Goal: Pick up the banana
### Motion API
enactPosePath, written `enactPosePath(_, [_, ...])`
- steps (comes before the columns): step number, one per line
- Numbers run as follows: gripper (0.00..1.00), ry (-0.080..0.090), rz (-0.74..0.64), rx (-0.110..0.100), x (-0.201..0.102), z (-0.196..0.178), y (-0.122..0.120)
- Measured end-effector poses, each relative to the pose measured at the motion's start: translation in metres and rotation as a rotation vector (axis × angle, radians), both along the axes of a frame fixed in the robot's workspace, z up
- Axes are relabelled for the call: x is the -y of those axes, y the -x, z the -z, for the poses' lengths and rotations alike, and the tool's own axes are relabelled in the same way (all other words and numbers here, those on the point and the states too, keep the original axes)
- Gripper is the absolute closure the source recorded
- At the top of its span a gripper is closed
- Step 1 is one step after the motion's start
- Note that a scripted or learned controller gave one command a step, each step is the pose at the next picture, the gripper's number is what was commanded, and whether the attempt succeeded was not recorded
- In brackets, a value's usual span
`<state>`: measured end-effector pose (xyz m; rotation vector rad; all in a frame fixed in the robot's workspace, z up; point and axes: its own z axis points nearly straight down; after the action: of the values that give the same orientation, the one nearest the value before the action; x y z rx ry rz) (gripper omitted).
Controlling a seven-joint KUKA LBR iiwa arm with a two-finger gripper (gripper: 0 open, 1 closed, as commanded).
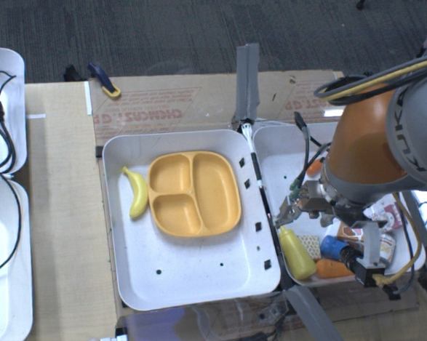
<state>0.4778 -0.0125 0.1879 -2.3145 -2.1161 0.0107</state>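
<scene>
While the banana lies beside the yellow tray, "KUKA" marks the arm; fingers' state unclear

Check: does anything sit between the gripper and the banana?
Yes. The gripper is over the right white bin; the yellow banana lies at the left bin's left side, with the yellow three-compartment plastic plate and the bins' adjoining walls between.

The jaws sit in the right bin, hemmed by a yellow bottle and other clutter just below them. Left of the jaws, past the divider wall, the left bin offers open floor (its lower half especially). The compartment plate stands between the jaws and the banana, which lies close to the far-left wall.
</scene>
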Motion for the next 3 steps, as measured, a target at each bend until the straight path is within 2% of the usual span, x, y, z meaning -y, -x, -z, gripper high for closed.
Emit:
enactPosePath(1, [0.00, 0.002, 0.232, 0.002, 0.003, 0.000, 0.000])
enactPosePath(2, [0.00, -0.001, -0.079, -0.001, 0.017, 0.000, 0.000])
enactPosePath(3, [0.00, -0.004, -0.010, 0.012, 0.100, 0.058, -0.003])
